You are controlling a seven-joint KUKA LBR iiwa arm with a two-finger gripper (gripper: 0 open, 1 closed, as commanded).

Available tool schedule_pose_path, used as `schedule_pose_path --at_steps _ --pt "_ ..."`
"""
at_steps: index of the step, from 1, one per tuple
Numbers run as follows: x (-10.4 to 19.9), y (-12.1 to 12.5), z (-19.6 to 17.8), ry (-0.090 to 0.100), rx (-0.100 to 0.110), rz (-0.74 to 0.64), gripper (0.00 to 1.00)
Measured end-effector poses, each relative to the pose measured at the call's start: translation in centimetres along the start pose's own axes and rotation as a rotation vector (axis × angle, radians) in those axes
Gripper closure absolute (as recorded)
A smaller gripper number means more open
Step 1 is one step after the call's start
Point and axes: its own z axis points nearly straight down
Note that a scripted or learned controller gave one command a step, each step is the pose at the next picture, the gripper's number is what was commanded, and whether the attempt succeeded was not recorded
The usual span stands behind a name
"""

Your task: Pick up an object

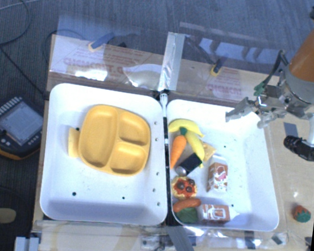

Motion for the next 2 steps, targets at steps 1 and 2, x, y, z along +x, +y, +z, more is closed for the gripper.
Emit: schedule_pose_path --at_steps 1,2 --pt "3.8 -0.9 15.4 0.001 0.000 0.088 0.00" --pt "3.7 3.8 17.3 0.001 0.009 0.081 0.00"
